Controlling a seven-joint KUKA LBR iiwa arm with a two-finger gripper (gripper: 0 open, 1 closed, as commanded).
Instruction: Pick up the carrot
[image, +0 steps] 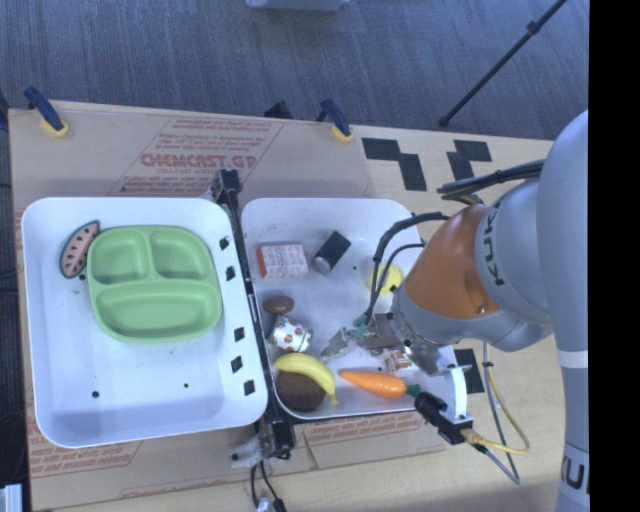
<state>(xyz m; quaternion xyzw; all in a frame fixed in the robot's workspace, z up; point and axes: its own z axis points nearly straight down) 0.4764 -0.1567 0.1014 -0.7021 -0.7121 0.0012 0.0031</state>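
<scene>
smooth tapered orange carrot (373, 382) lies flat.

We see the carrot (373, 382) lying in the right bin (300, 215) near its front edge, at three o'clock from the banana (308, 373). The gripper (368, 338) hangs just above it, at twelve o'clock.

Claw (345, 340) fingers — blurred, state unclear

Carrot (373, 382) lies right of banana (308, 373).
</scene>
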